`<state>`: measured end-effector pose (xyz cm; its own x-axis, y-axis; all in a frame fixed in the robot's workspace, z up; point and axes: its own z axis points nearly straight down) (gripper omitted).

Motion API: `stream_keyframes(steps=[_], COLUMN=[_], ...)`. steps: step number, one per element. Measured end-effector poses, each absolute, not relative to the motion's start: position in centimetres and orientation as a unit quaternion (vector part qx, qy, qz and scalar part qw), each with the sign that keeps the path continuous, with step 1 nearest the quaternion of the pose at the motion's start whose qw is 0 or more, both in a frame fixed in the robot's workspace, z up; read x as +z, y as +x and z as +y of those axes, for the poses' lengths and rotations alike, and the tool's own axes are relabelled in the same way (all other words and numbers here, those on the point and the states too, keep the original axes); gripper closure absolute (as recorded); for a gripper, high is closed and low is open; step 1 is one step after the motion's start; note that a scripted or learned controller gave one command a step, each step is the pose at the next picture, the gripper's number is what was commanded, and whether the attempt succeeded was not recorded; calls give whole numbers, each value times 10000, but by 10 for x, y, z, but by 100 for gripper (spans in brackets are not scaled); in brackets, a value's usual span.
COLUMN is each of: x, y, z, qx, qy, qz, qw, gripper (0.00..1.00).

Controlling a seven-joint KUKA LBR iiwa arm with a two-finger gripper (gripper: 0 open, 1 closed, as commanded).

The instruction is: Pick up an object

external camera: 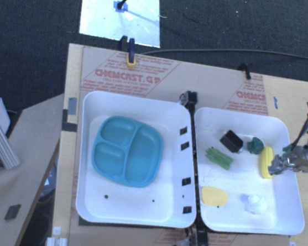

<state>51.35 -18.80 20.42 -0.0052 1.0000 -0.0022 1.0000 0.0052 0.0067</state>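
Observation:
The right bin [287, 130] holds several small objects. A black block [231, 140] lies near its back, with a dark teal lump [255, 144] to its right. A green ridged piece [219, 158] sits just below the block. A yellow banana-shaped piece [265, 161] stands on end near the bin's right side. A flat yellow piece [214, 196] and a white lump [255, 203] lie toward the front. My gripper [278, 165] reaches in from the right, low over the bin, right beside the banana piece and touching or nearly touching its right side.
The left bin [94, 107] holds a blue divided plate [127, 151]. A black-marked ridge [189, 163] separates the two bins. A clamp [130, 53] sits at the bench's back edge, and cables run behind the right bin.

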Motion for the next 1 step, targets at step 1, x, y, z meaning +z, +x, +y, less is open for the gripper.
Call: stream_keyframes(steps=[1], x=[249], y=[513], z=[-193], qx=[13], qy=[7054], qz=[7088], qw=[32], gripper=[100])
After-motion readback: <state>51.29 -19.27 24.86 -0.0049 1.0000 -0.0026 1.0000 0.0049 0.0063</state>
